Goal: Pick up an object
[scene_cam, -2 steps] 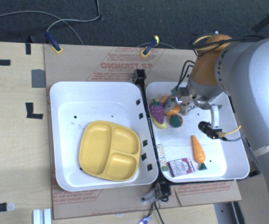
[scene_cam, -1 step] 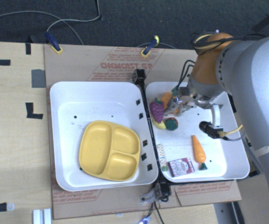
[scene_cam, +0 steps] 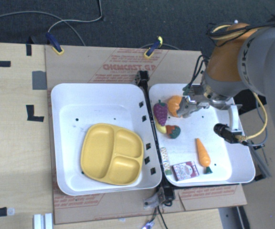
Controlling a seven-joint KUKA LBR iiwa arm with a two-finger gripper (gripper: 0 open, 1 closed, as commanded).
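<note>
Orange (scene_cam: 174, 104) lies at the far left of the right bin (scene_cam: 242, 175), beside grapes (scene_cam: 160, 112). Gripper (scene_cam: 185, 109) sits low against it, positioned to grasp; finger state cannot be told.

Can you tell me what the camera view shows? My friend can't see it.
A robot arm's gripper hangs over the right bin, close to an orange toy fruit and purple grapes. That bin also holds a carrot and a small box. The left bin holds a yellow divided plate.

The grey arm (scene_cam: 252, 56) bends down from the right, its gripper (scene_cam: 187, 108) lowest, pointing left.
</note>
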